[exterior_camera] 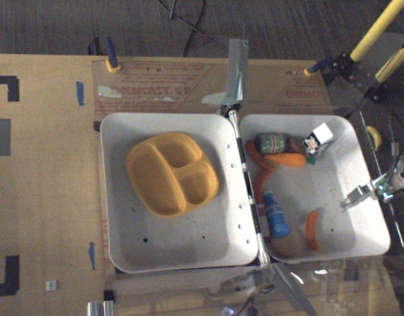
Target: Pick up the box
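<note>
White plastic is most of what I have on screen: two shallow bins side by side on the brown cardboard-covered worktop (44,196), and I will place everything from the right bin (360,242). The box (318,139), a small white carton with a dark printed face, stands tilted in that bin's far right corner, close to the far wall. Just left of it, along the same far wall, I see a small dark can (271,142) lying on its side, with an orange carrot (285,160) just in front of the can, its tip close to the box. A reddish sausage-like piece (256,160) curves along the bin's left wall, and nearer the front on that side lie a blue bottle (276,216) and a brownish round thing (287,244). A second orange piece (312,229) sits towards the middle front. The claw (360,196) hangs at the bin's right wall, about midway along it, well apart from the box and touching nothing I can make out; I cannot tell how it is set. The left bin (123,242) holds a yellow divided plate (172,174).
</note>
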You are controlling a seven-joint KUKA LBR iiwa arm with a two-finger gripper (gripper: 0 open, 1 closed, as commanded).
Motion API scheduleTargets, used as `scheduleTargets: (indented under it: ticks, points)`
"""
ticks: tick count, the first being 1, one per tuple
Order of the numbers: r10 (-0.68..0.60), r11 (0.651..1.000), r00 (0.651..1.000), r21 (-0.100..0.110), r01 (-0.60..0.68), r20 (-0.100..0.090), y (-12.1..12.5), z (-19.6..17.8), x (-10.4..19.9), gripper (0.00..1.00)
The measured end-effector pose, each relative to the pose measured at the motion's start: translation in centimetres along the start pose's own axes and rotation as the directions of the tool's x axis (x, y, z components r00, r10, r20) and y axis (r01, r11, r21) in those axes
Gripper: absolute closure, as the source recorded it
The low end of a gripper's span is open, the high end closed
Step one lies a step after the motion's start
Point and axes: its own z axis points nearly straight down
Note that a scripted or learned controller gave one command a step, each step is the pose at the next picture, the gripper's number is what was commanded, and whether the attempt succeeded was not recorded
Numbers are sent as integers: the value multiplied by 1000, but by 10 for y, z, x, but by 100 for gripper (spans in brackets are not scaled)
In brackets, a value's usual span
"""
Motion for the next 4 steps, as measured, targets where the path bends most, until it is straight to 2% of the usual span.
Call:
scheduleTargets:
  ticks: [1,2,3,4]
  points:
    - [-17,1000,1000,-4,17,1,10,75,34,0]
    - [-14,1000,1000,-7,14,2,10,65,33,100]
    - [-14,1000,1000,-7,14,2,10,65,33,0]
    - [-29,1000,1000,-6,29,4,2,72,0,0]
